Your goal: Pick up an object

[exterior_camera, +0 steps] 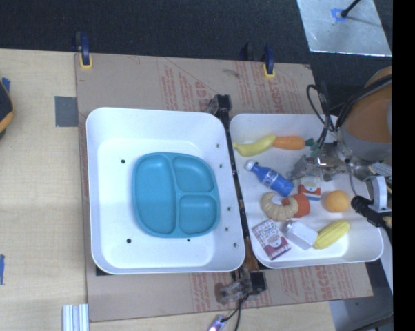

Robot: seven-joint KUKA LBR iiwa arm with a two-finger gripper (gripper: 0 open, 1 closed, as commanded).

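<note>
**Q:** White plastic bins are noted on the desk [35, 205]; what is contained in each?

**A:** Two shallow bins are seated side by side on a brown board clamped to the desk. In the left bin [111, 126], a blue divided plate [174, 194] is laid flat near the middle. In the right bin [262, 124], the loose objects are gathered: a yellow banana [256, 145] and an orange carrot [288, 143] lie end to end along the far wall; a blue bottle [269, 177] with a white cap lies tilted below them; a tan ring-shaped pastry [278, 206] is placed near the centre, touching a red item [302, 205]; an orange fruit [337, 201] sits to the right; a yellow corn cob [331, 234], a white block [300, 235] and a red-and-white packet [270, 237] are lined along the near wall.

**Q:** Where is the gripper located, and what is its condition?

**A:** The gripper [311, 174] is positioned low over the right bin, just right of the blue bottle and directly above a small red-and-white carton [310, 189]. The grey arm with its orange band [369, 112] is extended in from the right. Whether the fingers are spread or closed cannot be told, and no object is seen between them.
</note>
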